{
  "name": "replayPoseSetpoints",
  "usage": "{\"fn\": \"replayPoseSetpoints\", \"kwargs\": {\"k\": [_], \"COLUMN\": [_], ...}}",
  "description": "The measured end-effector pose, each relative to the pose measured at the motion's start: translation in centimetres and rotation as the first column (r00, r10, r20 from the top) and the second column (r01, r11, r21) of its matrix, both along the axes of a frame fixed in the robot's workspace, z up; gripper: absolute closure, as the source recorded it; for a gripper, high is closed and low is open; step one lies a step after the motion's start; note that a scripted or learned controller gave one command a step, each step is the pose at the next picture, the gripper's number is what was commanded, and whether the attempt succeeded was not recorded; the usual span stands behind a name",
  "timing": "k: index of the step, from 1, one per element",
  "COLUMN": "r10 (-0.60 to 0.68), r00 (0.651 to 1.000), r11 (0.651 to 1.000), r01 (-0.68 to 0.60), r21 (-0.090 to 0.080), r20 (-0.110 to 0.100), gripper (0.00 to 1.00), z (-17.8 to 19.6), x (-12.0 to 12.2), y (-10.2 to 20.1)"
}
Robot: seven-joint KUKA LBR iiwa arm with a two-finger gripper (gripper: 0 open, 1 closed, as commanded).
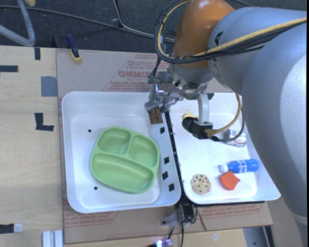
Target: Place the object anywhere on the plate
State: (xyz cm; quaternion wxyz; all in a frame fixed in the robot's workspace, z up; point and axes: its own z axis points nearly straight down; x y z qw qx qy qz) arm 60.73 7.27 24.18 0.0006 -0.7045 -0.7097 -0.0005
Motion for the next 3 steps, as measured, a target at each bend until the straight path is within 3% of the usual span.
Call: {"fn": "replayPoseSetpoints", "kwargs": {"k": [1, 2, 3], "r10": [-0.002, -0.002, -0.005], "r00": [1.0, 1.0, 1.0], "r11": [1.0, 1.0, 1.0], "r01": [0.002, 0.002, 0.005], "r21": [-0.002, -0.001, -0.004], "r20": [-0.001, 0.0, -0.001], "gripper": [1.0, 1.0, 0.0], "z": [-0.3, -0.7, -0.7], "x": [0.7, 3.1, 3.1], "y": [4.4, 9.5, 9.2]}}
